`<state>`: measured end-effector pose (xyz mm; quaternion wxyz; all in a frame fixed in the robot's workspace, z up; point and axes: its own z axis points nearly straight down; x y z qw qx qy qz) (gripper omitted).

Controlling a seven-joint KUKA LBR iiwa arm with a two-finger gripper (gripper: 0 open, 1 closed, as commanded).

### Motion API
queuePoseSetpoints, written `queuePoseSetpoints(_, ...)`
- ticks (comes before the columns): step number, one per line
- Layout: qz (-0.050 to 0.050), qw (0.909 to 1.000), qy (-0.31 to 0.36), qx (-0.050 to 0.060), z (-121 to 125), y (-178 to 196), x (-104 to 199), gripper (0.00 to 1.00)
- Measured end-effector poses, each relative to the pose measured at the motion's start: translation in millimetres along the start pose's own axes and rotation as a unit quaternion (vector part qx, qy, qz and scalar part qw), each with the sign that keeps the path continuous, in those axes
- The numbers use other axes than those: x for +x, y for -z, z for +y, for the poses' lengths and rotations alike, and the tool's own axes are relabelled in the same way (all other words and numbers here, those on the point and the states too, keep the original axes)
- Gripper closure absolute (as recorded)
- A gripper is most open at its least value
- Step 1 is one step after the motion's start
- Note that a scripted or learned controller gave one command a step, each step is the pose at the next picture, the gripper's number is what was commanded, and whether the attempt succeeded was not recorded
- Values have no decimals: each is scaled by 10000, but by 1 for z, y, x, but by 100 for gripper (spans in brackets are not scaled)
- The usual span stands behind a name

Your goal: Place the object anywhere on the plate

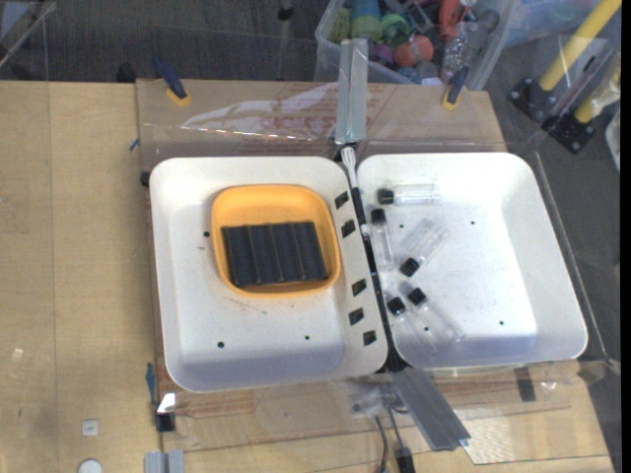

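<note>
Dark ribbed block (273, 254) sits flat on the orange plate (229, 210) in the left bin (177, 333), so placement looks done. Claw state: cannot tell. Clear vials (414, 254) lie in the right bin (552, 294); next move probably starts there.

No text, label, brand, number or sign can be read anywhere. The orange plate (273, 205) in the left bin (187, 294) is plain, and the dark ribbed block (273, 254) on it carries no marking. The clear vials with black caps (409, 249) in the right bin (513, 264) bear no readable label. The black squares along the divider (357, 264) between the bins are blank marks, not characters. The clear tub of coloured toys (414, 18) at the far edge of the bench (69, 215) shows no legible lettering either.
</note>
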<state>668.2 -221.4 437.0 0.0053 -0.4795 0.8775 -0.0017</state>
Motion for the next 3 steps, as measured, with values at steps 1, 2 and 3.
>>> queuePoseSetpoints(1, -3, 9957, 927, -4, 0, 0, -1, 100)
queuePoseSetpoints(2, -7, 9567, 2911, -14, 1, -1, -1, 100)
queuePoseSetpoints(3, -8, 9116, 4111, -22, 2, -1, -3, 100)
